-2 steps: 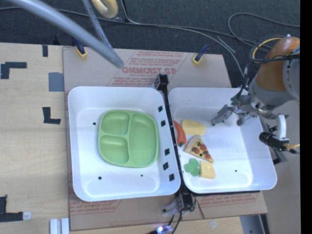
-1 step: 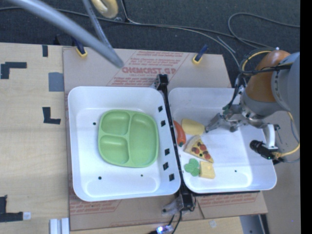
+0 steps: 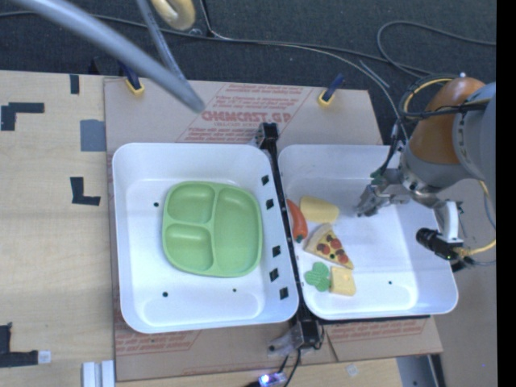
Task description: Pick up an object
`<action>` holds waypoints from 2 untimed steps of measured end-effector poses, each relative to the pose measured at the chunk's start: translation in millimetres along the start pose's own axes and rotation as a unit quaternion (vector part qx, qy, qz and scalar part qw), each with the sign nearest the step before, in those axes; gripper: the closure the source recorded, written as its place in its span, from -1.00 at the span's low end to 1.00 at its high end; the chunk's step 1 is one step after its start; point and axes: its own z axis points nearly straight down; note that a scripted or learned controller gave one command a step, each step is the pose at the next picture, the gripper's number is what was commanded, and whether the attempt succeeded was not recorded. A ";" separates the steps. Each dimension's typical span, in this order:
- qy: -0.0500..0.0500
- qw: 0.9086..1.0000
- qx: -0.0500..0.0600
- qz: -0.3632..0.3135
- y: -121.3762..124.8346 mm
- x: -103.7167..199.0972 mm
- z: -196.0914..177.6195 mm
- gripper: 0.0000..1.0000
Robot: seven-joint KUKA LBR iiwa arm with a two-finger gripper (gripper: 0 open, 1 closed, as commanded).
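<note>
While no object has left the bin, the pick is not yet made.
The gripper [image 3: 372, 202] hangs low in the right bin [image 3: 403, 297], just right of the yellow block [image 3: 320, 210]; how far it stands open I cannot tell, and nothing shows in its grasp. Pizza slice [image 3: 329, 246], red piece [image 3: 297, 220] and green piece [image 3: 318, 277] lie along the bin's left side. The green plate [image 3: 213, 228] sits in the left bin [image 3: 137, 240].

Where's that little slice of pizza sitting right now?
The pizza slice lies in the right bin, near its left wall, just below the yellow block and beside the orange carrot piece, with the green toy below it.
</note>
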 end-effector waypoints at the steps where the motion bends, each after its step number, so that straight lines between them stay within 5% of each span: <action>1: 0.001 1.000 -0.001 0.001 0.9 2.3 -42.2 1.00; 2: 0.000 1.000 -0.002 0.001 -5.0 -4.6 -98.4 1.00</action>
